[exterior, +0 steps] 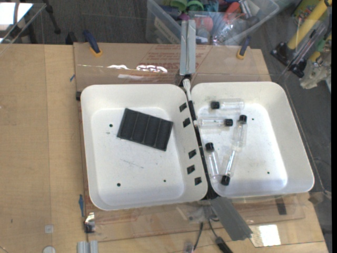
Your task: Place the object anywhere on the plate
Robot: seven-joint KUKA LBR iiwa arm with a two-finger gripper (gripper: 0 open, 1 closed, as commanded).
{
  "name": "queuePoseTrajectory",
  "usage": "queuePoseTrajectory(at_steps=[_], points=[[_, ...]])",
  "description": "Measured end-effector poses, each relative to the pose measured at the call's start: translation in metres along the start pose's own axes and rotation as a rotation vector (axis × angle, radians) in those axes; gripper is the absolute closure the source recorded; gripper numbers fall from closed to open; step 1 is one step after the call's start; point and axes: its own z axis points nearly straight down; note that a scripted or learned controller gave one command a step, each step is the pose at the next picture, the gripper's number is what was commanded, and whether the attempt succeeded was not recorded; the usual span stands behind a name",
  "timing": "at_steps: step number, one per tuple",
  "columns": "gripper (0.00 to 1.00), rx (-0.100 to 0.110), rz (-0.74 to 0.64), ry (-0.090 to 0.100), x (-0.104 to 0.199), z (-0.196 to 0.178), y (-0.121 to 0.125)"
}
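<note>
Nearest the camera, in the right bin (295, 141), five clear vials with black caps (227, 144) lie loosely scattered, some touching. The dark ribbed plate (145, 129) lies flat in the left bin (89, 157), bare, so the pick has not begun. The hand's state cannot be told; next it must single out a vial lying apart, perhaps the farthest vial (227, 105).

Two shallow white bins sat side by side on the bench. The left bin (100, 194) held a dark ribbed plate (145, 129), lying flat and slightly tilted in its upper half. The right bin (295, 178) held several clear tubes with black caps (226, 121), scattered toward its left side. A clear box of colourful toys (210, 7) stood behind the bins.
</note>
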Motion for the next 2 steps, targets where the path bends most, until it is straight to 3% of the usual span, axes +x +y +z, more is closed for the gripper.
queuePoseTrajectory(at_steps=[1, 2], points=[[0.00, 0.000, 0.000, 0.000, 0.000, 0.000, 0.000], [0.00, 0.005, -0.292, 0.005, -0.004, -0.029, -0.039]])
